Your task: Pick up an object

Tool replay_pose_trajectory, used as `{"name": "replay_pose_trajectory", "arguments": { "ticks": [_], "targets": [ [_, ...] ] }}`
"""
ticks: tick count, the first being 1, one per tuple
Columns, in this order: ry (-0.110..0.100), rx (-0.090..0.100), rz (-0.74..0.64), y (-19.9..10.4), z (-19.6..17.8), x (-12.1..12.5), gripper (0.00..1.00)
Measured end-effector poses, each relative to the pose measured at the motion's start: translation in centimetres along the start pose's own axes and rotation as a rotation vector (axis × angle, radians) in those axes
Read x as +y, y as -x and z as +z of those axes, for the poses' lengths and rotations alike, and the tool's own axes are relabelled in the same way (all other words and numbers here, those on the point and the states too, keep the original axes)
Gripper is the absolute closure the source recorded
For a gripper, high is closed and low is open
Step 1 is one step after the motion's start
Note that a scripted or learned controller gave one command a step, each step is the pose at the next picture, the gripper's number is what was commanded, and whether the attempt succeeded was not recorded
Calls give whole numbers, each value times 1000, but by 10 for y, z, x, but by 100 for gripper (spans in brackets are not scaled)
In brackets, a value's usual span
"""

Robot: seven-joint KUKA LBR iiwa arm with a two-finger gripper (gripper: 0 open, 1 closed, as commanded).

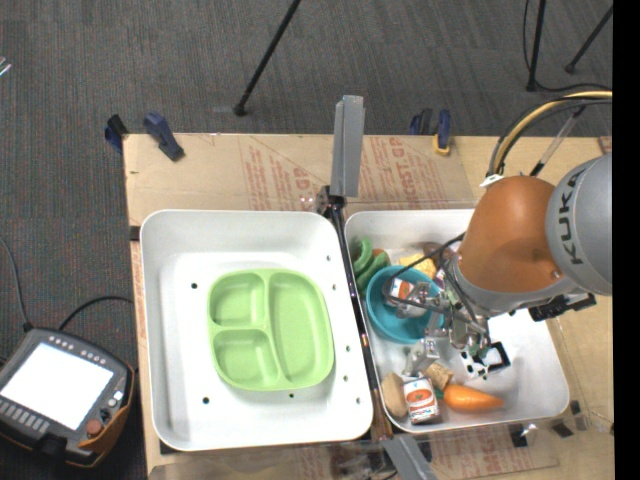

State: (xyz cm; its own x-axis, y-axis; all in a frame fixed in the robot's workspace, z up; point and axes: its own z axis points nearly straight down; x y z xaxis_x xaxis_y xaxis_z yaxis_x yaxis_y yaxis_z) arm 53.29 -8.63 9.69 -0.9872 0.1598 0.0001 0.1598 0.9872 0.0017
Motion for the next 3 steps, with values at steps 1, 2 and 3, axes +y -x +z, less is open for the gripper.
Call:
{"name": "replay_pose_trajectory", "arguments": {
  "ticks": [1,2,3],
  "targets": [
    [4,-70,38,-35,-5,-11,0],
    [-1,-1,85,71,10,-12,0],
    [-21,12,123,76,10,2,0]
  ]
}}
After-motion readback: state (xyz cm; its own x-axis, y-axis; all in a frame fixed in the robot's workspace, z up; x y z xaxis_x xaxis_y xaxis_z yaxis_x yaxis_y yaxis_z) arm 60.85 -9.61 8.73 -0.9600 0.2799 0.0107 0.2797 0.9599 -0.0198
